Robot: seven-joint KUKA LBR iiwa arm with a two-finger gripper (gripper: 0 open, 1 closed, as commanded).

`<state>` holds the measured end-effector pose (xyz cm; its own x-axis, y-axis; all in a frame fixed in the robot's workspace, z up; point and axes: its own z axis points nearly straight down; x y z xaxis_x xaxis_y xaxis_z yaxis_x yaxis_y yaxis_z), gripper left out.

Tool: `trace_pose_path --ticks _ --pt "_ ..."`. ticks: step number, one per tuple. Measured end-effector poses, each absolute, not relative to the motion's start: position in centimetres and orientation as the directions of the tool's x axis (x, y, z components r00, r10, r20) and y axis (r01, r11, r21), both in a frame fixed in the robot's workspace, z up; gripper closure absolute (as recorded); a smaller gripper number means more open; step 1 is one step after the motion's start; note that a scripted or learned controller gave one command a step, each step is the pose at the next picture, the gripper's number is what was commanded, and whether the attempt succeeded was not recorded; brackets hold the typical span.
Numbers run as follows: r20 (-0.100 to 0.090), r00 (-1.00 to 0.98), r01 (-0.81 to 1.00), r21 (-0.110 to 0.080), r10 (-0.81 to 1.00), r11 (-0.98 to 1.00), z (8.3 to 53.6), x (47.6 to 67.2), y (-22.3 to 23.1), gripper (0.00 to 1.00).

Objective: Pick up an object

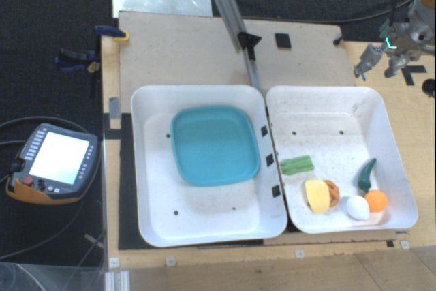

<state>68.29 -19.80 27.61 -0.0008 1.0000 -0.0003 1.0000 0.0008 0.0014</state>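
On the far left, a pendant with a bright screen lies on the dark floor. Blue clamps grip the bench edge. The left bin holds a blue plate, flat and upside up.

The right bin holds the small things, all bunched in its near right corner. A green piece lies by itself. Next comes a yellow block touching a brown lump. Then a white egg, an orange ball and a dark green pepper, all very close.

The gripper hangs up past the far right corner of that bin, well away from the things. Its two fingers look spread wide, and nothing is between them.

What could go wrong? The egg and ball are round, so they may roll or slip out. They sit near the wall, so a finger may bump it. The things are crowded, so the claw may push one into another.

The bench is pale board. The floor is dark carpet.
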Motion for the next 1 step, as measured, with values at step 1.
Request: trace_pose_path --ticks 1 --pt "0.0 -0.001 1.0 0.001 1.0 0.001 27.61 68.29 -19.79 0.0"
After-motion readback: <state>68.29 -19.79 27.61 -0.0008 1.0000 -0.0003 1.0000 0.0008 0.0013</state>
